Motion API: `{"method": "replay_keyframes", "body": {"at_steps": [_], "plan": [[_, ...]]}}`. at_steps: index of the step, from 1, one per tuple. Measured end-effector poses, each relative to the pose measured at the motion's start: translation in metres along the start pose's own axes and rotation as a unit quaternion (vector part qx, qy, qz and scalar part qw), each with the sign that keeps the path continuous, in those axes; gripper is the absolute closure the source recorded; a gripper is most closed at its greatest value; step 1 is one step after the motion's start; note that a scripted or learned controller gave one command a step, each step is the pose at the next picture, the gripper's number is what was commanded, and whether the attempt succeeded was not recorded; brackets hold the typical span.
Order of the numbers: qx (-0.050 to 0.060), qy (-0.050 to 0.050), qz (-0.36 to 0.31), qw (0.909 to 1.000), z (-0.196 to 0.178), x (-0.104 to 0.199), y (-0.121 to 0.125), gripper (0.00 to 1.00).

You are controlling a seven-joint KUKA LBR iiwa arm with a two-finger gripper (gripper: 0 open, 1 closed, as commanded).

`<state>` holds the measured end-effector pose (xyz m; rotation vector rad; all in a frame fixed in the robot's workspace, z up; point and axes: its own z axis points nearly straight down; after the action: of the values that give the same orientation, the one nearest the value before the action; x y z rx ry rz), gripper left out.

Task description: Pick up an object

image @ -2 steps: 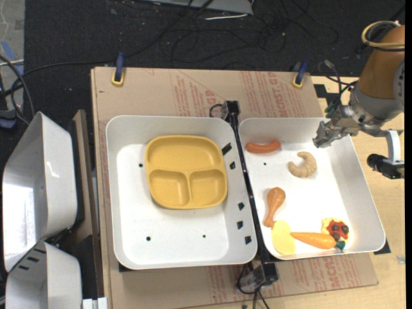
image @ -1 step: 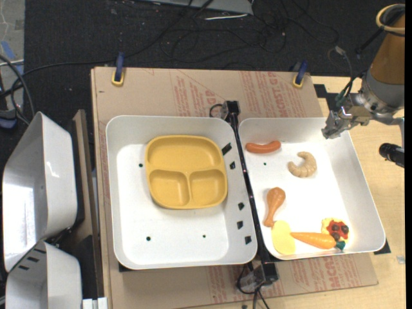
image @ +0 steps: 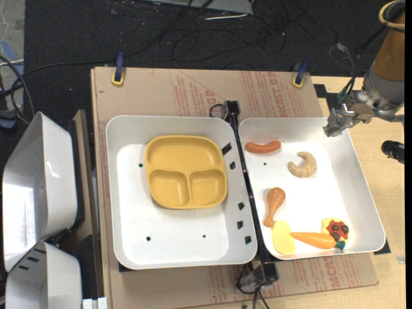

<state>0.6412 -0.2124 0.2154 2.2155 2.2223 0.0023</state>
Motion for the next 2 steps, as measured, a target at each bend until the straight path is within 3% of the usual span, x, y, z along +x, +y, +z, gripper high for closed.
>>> {"method": "replay_keyframes", "body": {"at_steps": [2], "plan": [[0.002, 0.002, -0.002, 1.0, -0.019, 0.109, -0.037, 1.0]]}}
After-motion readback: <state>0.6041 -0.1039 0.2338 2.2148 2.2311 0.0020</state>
